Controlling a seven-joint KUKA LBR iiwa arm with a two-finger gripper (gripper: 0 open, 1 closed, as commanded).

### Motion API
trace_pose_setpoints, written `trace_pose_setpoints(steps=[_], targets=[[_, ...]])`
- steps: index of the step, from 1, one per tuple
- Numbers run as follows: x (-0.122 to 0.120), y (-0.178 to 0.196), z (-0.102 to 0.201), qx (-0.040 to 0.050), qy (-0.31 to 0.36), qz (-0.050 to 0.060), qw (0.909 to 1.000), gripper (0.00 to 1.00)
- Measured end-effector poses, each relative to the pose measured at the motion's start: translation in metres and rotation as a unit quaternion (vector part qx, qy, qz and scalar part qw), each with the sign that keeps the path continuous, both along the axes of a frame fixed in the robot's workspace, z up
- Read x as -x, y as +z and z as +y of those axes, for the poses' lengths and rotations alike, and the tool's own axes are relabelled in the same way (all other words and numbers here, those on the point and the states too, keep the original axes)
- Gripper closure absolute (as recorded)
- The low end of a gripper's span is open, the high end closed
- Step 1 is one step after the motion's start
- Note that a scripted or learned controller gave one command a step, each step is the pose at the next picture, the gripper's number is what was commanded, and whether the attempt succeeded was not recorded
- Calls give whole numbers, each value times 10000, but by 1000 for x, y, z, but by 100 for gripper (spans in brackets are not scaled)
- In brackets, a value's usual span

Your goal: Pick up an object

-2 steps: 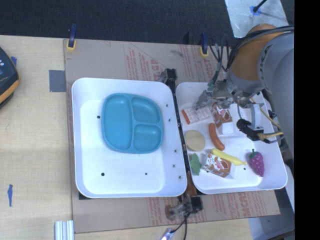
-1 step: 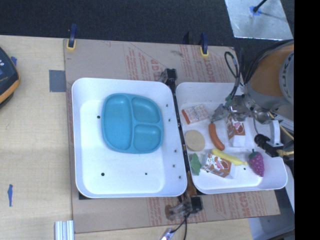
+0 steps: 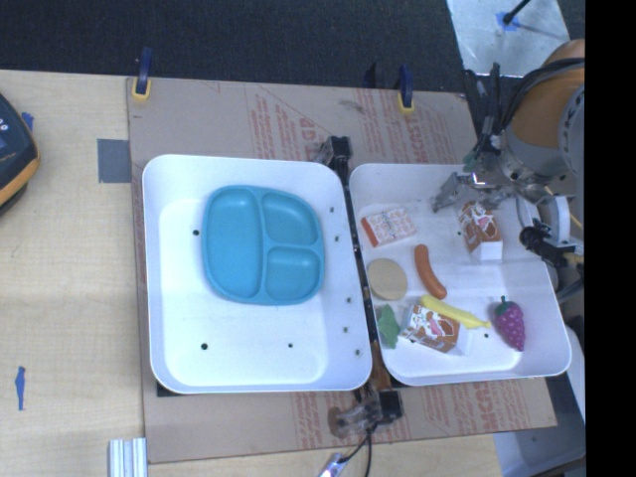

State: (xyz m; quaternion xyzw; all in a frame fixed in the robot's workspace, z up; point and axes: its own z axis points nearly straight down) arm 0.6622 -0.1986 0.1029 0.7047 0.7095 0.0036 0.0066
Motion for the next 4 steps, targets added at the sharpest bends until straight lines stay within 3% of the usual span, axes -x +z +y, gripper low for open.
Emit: trace_pose_setpoints(steps=[2, 3, 4], targets=[[42, 1, -12, 10, 19, -64, 10000, 0], [1, 0, 7, 29, -16, -12, 10000, 0], [10, 1, -14, 23, 4, -55, 10000, 0]])
